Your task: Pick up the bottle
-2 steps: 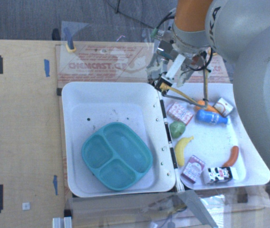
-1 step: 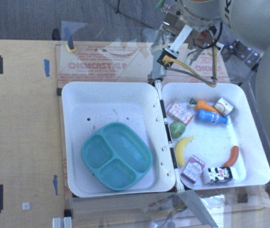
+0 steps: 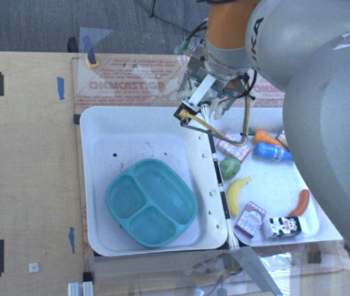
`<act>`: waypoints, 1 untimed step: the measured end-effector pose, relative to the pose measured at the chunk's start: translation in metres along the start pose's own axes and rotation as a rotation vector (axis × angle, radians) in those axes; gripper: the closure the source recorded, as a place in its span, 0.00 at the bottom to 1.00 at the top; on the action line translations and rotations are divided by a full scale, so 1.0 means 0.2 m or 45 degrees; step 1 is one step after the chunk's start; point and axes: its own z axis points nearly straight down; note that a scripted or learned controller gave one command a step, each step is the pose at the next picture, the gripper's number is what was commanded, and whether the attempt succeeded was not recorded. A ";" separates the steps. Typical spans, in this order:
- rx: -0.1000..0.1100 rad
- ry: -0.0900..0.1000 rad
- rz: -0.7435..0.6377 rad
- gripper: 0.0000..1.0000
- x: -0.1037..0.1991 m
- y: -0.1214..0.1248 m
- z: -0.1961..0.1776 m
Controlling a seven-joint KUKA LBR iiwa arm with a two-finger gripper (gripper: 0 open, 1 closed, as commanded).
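Gripper [image 3: 220, 105] is hanging under the orange-banded wrist of the grey arm [image 3: 310, 54], over the far end of the ridge where the two white bins are meeting. The wrist is covering much of it from this angle, so I cannot tell whether it is open or closed.

The bottle [image 3: 272, 152], blue and lying on its side, is resting in the bin on the view's right [image 3: 267, 187]. It is sitting to the view's right of the gripper, somewhat nearer the camera and clearly apart from it. An orange carrot-like piece [image 3: 266, 139] is lying just beside the bottle, on the side facing the gripper. A pink-and-white packet [image 3: 233, 148] is sitting between the gripper and the bottle, close under the gripper. A green lump [image 3: 229, 168] is lying just past that packet, nearer the camera, and a yellow banana [image 3: 236, 193] is curving beyond it along the ridge. Farther again from the gripper, at the bin's near end, a purple-pink box [image 3: 249, 220], a black-and-white carton [image 3: 284, 226] and a red-orange sausage-shaped piece [image 3: 300, 202] are lying close together.

In the other bin [image 3: 87, 165], to the view's left of the gripper and well apart from it, a teal divided plate [image 3: 151, 202] is lying flat. Both bins are sitting on the pale wooden counter [image 3: 27, 165].
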 end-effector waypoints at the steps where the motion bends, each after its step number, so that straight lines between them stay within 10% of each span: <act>1: -0.005 0.004 0.093 0.00 0.14 -0.08 -0.44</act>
